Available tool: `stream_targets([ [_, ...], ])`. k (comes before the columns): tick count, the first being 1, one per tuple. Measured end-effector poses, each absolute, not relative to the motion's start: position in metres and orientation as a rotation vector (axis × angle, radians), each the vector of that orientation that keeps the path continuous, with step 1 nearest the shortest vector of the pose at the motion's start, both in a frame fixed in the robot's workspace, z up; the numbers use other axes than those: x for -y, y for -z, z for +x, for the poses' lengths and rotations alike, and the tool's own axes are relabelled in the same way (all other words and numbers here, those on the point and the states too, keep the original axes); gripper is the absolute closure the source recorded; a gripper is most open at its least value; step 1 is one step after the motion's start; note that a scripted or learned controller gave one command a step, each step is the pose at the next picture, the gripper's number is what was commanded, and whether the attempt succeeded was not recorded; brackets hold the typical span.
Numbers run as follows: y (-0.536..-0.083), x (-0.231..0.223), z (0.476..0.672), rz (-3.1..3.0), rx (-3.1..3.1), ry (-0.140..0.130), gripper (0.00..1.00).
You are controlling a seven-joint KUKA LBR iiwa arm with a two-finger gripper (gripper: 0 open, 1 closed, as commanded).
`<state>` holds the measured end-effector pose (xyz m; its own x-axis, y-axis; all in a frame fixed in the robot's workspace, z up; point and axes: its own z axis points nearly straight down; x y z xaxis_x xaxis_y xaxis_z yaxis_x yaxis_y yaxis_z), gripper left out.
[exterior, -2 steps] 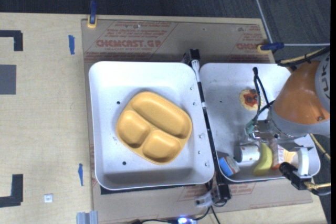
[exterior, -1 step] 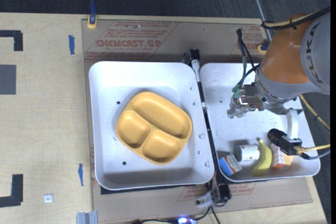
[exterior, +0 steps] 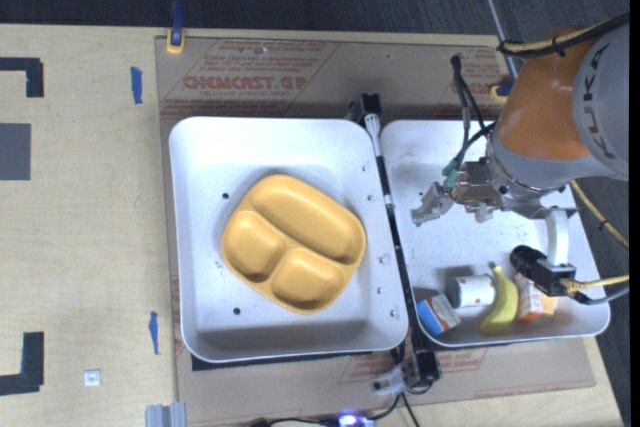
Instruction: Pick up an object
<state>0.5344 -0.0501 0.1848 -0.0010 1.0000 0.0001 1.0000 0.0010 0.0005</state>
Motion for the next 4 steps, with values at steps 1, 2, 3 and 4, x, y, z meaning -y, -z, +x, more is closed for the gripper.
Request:
stream_targets([
  [1,-0.086,0.145,0.499,2.221,-2.218,0.0,0.0],
  [2,-0.097,0.145,0.5,2.219,-2.213,-0.004,1.0],
  [3,-0.185,0.05,0.521,2.219,-2.222,-0.003,1.0],
  [4,-0.185,0.051,0.521,2.219,-2.222,-0.002,0.0],
])
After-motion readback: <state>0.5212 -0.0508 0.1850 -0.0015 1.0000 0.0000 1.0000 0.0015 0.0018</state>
